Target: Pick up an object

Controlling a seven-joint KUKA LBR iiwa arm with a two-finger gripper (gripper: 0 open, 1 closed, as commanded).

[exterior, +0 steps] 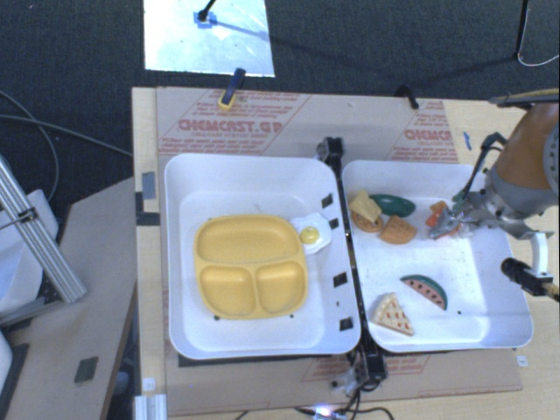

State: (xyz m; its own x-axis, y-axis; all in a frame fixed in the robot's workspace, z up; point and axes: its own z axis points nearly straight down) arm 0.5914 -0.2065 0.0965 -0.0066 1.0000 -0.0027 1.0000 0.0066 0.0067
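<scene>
Here we are at the reach-and-grasp step: the end effector (448,221) is low inside the right bin (499,326), at its far right part, right at a small orange toy (437,213). At this size we cannot tell whether it is spread or pressed together, nor whether the orange piece is actually between its tips or only beside them, so we do not count anything as held.

Just to the end effector's left lie a waffle-like piece (398,230), a yellow wedge (365,206) and a dark green piece (395,205), the three bunched close together. Nearer the camera and well apart from it are a watermelon slice (425,290) and a pizza-like slice (393,314). Far to its left, in the left bin (179,191), sit a yellow divided plate (249,263) and a fried egg (311,234) touching the plate's corner.

We judge the orange toy to be the likely target. The next move calls for centring over it, closing firmly, and lifting straight up, watching that the small piece does not slip out or get pushed toward the bin wall.
</scene>
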